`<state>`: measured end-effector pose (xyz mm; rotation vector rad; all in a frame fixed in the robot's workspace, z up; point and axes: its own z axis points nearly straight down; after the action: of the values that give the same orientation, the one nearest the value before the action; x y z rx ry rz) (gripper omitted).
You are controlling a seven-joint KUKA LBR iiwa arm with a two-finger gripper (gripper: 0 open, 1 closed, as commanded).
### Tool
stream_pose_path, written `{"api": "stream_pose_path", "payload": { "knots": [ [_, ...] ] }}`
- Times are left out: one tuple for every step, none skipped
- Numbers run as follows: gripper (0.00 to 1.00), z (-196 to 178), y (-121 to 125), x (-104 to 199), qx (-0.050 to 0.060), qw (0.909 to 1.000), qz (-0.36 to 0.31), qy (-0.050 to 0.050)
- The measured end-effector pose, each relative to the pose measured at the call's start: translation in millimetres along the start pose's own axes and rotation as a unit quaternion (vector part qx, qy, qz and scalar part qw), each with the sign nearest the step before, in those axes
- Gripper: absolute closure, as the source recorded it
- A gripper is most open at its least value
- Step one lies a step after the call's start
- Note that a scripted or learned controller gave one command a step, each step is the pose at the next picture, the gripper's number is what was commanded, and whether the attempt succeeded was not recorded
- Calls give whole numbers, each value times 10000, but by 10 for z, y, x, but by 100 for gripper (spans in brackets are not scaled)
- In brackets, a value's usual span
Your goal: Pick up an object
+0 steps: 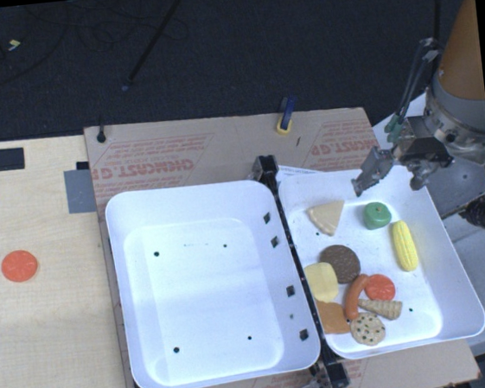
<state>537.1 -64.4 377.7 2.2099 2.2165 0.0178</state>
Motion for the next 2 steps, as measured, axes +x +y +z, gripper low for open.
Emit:
{"api": "stream_pose_path", "payload": {
  "knots": [
    [100, 7, -9, -10, 95, 10000, 13, 1],
    [100, -957, 208, -21, 38, 10000, 8, -4]
  ]
}}
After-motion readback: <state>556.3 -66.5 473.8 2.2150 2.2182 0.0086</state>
